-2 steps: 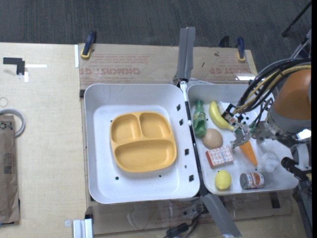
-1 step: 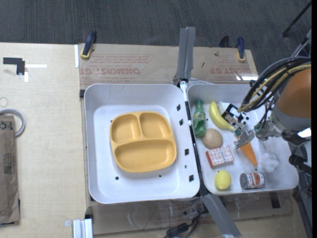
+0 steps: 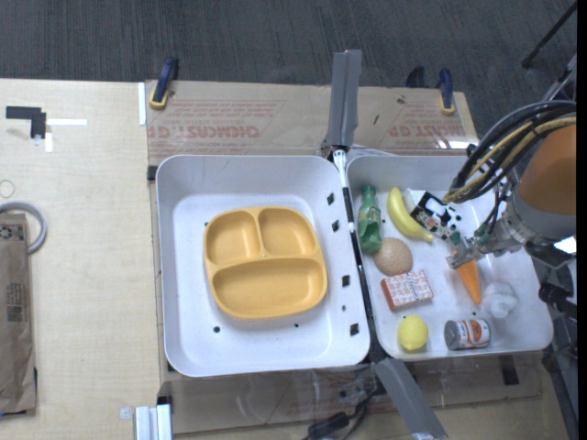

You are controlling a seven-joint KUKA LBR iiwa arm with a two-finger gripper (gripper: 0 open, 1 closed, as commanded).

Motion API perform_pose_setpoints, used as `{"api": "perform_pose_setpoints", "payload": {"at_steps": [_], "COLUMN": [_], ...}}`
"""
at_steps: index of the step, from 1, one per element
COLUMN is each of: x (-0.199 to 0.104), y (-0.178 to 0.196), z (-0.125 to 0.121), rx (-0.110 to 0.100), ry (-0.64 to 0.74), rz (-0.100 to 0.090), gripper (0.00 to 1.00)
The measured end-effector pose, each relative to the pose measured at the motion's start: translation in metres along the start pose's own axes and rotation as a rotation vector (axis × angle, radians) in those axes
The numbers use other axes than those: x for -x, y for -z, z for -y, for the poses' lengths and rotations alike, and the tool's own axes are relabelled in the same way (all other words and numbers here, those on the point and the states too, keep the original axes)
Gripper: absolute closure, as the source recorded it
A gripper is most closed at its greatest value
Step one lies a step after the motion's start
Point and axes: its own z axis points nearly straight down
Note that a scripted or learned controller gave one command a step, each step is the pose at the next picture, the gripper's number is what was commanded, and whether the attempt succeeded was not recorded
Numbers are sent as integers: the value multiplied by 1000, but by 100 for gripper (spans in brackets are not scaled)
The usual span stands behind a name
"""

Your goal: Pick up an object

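My gripper [image 3: 461, 256] reaches into the right bin [image 3: 527, 337] from the right and hangs low over the top end of an orange carrot [image 3: 471, 283]. The carrot lies on the bin floor, pointing toward the front edge. Whether the gripper touches the carrot is unclear. Also in this bin are a yellow banana [image 3: 401, 214], a green bottle [image 3: 369, 219], a brown round ball [image 3: 393, 256], a red and white box [image 3: 406, 290], a yellow lemon [image 3: 414, 333], a small can [image 3: 467, 334] on its side, and a white crumpled thing [image 3: 500, 298].
The left bin [image 3: 183, 337] holds a yellow divided plate [image 3: 265, 262]. A grey post [image 3: 344, 99] rises behind the wall between the bins. Clamps sit on the cardboard at the back. A brown paper bag [image 3: 16, 301] lies on the bench at far left.
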Motion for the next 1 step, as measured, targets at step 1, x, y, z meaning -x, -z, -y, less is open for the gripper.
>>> {"api": "perform_pose_setpoints", "payload": {"at_steps": [1], "x": [14], "y": [67], "z": [-1], "rx": [-3], "ry": [-304], "rz": [-1], "gripper": [100]}}
